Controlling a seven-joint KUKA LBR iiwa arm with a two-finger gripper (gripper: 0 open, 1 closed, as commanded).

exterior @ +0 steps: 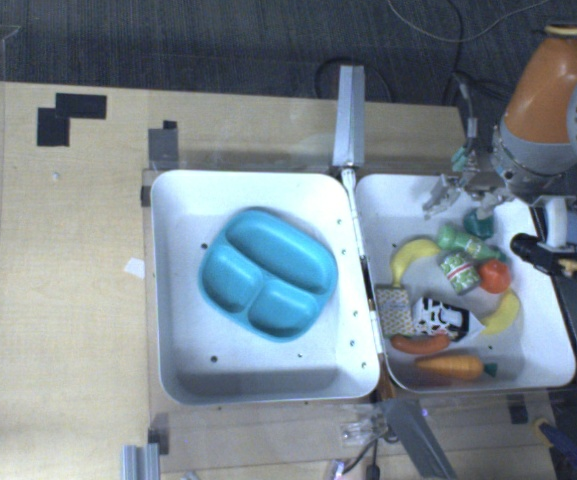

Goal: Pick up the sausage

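**Arm reaching in from the right, gripper spread**

I see the arm [558, 78] entering from the right edge, its orange band sitting high above the grey wrist. The wrist angles down and to the left. My gripper [465, 196] hangs at the arm's left end with its two thin metal fingers [440, 197] splayed apart, nothing between them, tips pointing down and leftward.

Blue divided plate [268, 286] in the left bin [183, 373], right bin [558, 363] crowded with two bananas [411, 257], green can [459, 272], tomato [495, 276], carrot [449, 368], grey sponge [394, 312], black-and-white item [438, 315], cables [448, 13] behind the bench
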